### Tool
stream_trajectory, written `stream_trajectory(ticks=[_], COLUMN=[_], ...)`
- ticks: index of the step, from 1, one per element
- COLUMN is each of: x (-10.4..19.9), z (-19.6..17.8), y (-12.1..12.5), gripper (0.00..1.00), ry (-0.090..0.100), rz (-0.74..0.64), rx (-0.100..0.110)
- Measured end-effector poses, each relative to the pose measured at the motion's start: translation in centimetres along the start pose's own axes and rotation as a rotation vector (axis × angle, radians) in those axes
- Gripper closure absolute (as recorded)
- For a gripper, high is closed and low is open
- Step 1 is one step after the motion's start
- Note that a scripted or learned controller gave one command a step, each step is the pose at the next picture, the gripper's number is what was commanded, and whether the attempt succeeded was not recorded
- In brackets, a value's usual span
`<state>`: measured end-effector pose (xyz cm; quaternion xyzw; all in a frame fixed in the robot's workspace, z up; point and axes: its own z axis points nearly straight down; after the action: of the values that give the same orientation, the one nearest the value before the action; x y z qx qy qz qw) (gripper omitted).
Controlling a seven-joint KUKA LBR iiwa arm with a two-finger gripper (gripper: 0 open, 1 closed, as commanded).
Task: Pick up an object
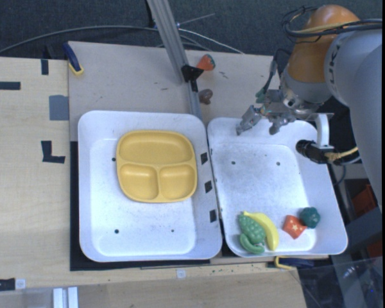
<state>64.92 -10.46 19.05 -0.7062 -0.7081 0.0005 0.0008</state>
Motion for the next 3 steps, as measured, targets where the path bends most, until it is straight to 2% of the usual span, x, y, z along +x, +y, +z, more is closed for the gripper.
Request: stream_trajectory(ticks=[1, 3], x=[0.0, 0.4], z=[0.0, 10.0], y=[0.0, 0.3], gripper=[0.00, 0.00], ry=[0.000, -0.001], rz=[0.000, 0.000], rx=[0.000, 0.005])
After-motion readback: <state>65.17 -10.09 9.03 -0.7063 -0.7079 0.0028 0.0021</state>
